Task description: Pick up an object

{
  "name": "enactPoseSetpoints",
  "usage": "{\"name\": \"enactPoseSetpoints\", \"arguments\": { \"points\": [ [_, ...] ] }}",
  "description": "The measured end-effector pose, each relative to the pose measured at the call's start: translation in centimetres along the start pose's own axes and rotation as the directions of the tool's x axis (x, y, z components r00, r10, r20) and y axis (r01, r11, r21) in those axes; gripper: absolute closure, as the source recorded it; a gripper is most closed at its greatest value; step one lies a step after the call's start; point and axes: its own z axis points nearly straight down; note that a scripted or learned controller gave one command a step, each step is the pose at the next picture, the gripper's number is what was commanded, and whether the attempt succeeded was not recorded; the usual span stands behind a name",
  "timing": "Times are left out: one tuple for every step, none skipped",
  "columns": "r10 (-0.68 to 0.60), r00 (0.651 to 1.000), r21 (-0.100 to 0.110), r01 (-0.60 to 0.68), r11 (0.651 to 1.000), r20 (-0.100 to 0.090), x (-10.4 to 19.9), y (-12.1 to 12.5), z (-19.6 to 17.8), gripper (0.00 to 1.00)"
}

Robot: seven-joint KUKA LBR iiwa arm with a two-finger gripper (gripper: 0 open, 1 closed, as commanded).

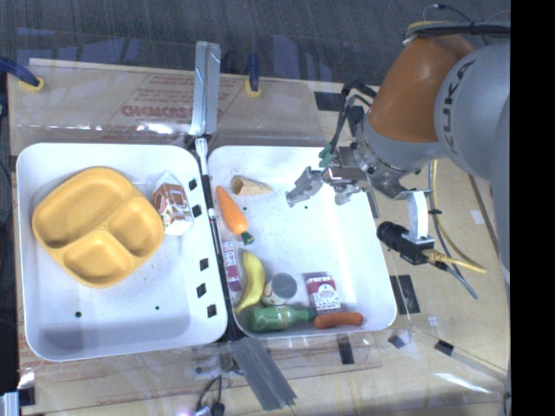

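Grey metal two-finger gripper (321, 189) hovers over the right white bin (364, 258), near its far edge, fingers spread and holding nothing. Orange plastic carrot (232, 212) lies beside that bin's left wall, with a tan bread piece (250, 185) nearby. Yellow divided plate (95, 225) occupies the left white bin (52, 328).

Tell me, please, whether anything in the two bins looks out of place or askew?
Nothing looks spilled or damaged. The carton lies tipped against the yellow tray in the left bin; the right bin's items crowd its left and bottom edges.
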Motion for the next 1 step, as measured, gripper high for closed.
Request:
{"name": "enactPoseSetpoints", "arguments": {
  "points": [
    [-0.211, 0.978, 0.001, 0.211, 0.978, 0.000, 3.34, 0.43, 11.92, 0.00]
  ]
}}
